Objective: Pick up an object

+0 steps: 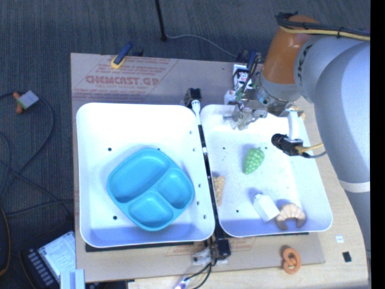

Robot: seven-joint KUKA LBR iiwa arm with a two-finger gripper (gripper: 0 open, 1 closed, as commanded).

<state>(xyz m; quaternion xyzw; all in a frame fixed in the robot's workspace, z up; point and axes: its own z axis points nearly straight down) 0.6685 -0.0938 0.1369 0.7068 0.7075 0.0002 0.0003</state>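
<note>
My gripper [242, 120] hangs over the far edge of the right bin [313, 191], below the orange band of the arm. A green ridged toy [254, 160] lies in that bin, a little nearer than the gripper and apart from it. Farther forward lie a small white bottle [264, 207] and a tan croissant [291, 215] side by side. A waffle-patterned tan piece [218, 188] rests against the bin's left wall. I see nothing between the fingers.
The left bin [96, 125] holds a blue divided plate [150, 187]. An orange ring [291, 259] lies on the board in front of the right bin. A black clamp [193, 96] sits at the far end of the divider between the bins.
</note>
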